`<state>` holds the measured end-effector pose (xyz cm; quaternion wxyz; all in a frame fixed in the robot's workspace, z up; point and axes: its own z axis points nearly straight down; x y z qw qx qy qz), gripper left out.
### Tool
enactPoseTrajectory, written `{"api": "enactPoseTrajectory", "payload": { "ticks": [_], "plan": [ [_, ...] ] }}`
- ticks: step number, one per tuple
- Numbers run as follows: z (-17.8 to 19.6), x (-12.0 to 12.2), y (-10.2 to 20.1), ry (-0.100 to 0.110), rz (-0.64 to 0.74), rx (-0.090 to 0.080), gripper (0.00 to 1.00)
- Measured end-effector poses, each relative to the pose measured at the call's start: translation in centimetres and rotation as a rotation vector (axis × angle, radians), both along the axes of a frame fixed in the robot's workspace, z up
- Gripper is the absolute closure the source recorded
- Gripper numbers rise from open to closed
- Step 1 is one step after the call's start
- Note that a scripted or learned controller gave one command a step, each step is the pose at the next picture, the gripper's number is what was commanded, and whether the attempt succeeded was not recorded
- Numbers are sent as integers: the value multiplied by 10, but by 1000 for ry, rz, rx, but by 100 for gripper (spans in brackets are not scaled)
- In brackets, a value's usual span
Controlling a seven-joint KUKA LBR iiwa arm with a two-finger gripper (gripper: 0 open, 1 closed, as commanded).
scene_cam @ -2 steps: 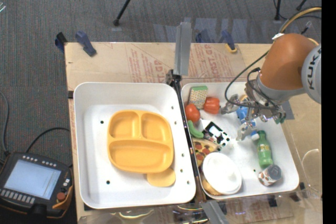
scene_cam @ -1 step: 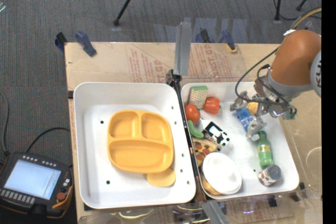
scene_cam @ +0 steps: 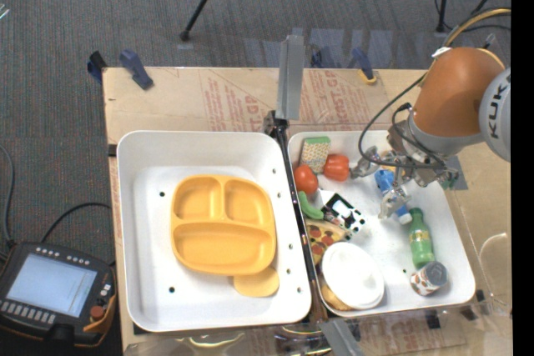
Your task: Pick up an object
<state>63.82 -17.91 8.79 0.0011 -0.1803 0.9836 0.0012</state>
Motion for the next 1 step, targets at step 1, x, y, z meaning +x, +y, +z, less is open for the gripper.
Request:
{"api": "enactPoseTrajectory", "payload": {
  "ticks": [1],
  "plan": [
    [2, 8, -1, -4, 40, -2, 0]
  ]
}}
